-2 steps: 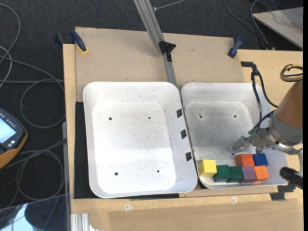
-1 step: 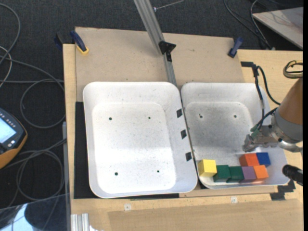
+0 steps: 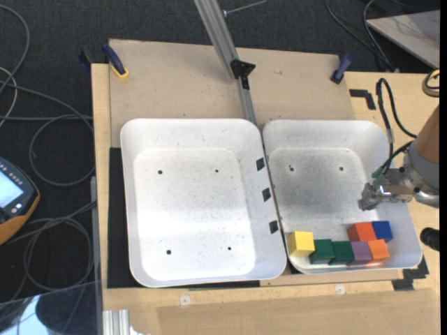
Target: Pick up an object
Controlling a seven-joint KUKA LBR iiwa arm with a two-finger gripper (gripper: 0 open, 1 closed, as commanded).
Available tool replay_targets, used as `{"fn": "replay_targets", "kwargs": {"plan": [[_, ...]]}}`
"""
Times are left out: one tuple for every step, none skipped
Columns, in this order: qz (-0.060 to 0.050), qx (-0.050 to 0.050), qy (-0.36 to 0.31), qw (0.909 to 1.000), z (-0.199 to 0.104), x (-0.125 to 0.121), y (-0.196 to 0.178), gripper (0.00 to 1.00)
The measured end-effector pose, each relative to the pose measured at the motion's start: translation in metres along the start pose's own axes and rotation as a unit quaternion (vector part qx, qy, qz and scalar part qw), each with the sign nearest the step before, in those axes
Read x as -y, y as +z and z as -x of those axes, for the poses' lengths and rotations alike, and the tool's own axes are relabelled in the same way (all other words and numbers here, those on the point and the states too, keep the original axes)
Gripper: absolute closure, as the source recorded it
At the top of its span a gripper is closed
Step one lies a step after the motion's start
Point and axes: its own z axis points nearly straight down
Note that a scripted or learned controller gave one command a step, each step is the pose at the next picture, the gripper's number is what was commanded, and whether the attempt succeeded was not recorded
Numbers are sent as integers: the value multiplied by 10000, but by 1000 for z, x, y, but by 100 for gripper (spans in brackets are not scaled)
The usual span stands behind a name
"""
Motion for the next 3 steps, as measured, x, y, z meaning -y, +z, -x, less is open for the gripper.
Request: {"fn": "replay_targets", "kwargs": {"plan": [[16, 9, 2, 10000, 2, -5, -64, 100], [-15, -1, 4, 10000, 2, -5, -68, 100], [-39, -25, -20, 10000, -51, -13, -57, 100]]}}
